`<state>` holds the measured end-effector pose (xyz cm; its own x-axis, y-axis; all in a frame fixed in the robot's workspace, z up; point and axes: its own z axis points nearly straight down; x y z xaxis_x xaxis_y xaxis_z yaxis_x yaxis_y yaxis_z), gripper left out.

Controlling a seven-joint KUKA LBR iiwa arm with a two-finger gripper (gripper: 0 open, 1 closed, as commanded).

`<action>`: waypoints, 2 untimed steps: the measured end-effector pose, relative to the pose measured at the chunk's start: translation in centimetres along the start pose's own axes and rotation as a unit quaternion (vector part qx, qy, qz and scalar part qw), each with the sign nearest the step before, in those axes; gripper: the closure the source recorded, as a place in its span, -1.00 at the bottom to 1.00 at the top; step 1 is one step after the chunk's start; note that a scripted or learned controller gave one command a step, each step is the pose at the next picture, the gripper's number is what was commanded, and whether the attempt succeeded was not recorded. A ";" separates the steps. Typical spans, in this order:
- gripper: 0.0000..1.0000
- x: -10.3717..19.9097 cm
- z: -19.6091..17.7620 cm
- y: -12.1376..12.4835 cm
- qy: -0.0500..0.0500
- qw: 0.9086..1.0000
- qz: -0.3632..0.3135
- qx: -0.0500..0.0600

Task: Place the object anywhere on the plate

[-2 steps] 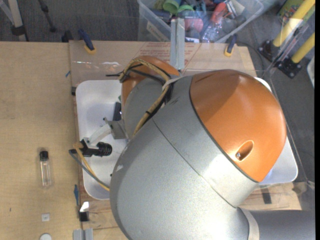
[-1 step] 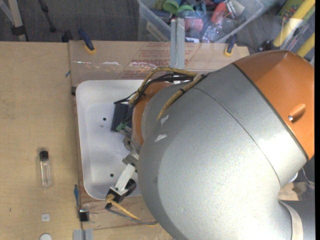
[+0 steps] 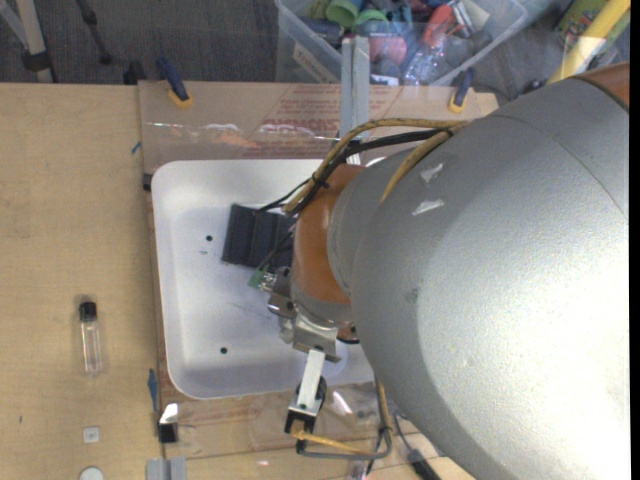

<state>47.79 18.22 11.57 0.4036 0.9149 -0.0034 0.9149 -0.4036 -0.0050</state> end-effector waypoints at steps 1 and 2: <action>1.00 3.3 -0.3 3.5 0.000 0.970 -0.245 -0.003; 1.00 3.9 2.4 0.2 0.002 0.922 -0.386 -0.009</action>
